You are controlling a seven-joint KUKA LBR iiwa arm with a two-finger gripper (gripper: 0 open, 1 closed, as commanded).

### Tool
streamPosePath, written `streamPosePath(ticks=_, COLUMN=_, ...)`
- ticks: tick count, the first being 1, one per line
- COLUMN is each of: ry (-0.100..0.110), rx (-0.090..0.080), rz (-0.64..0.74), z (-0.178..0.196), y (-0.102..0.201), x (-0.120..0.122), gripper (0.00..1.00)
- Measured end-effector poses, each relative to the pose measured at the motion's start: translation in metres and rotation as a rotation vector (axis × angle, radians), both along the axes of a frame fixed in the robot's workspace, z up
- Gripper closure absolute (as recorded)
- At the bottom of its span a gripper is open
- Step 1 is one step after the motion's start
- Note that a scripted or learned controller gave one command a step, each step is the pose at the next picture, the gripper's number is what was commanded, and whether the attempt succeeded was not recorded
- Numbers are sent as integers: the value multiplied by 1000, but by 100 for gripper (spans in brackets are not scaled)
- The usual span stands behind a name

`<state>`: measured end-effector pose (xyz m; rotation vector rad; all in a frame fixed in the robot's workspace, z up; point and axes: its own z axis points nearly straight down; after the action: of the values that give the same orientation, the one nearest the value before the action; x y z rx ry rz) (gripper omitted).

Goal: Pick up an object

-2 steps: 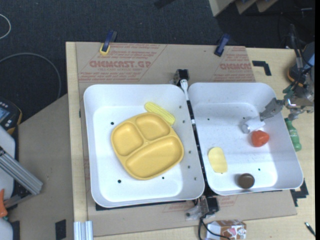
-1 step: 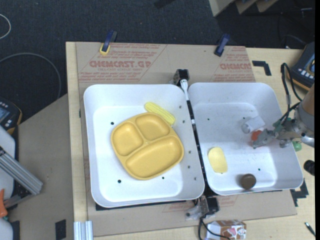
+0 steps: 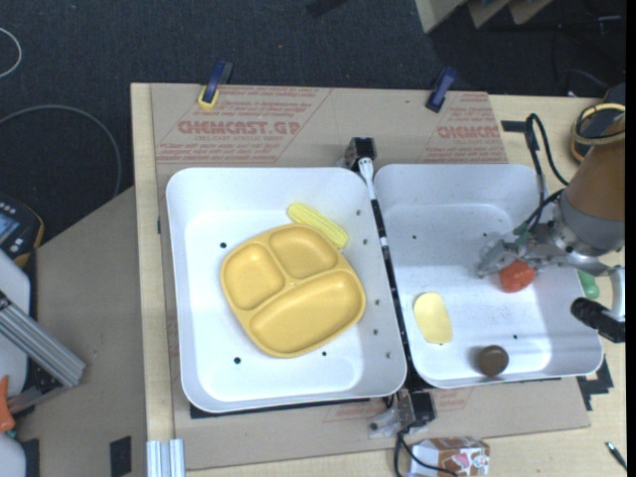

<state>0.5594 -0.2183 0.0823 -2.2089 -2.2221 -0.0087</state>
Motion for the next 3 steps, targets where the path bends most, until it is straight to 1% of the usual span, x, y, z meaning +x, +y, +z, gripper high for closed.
streamPosePath(ticks=1, ry=-7, rx=-11, rz=-4, z=15, y=-5, x=0, gripper=100)
streamPosePath(ticks=2, ry=-10, rx=-9, rz=3, z=72, y=78, x=25, gripper=100)
streamPosePath(ticks=3, ry=-8, rx=-9, rz=2, z=105, y=148, x=47, gripper=100)
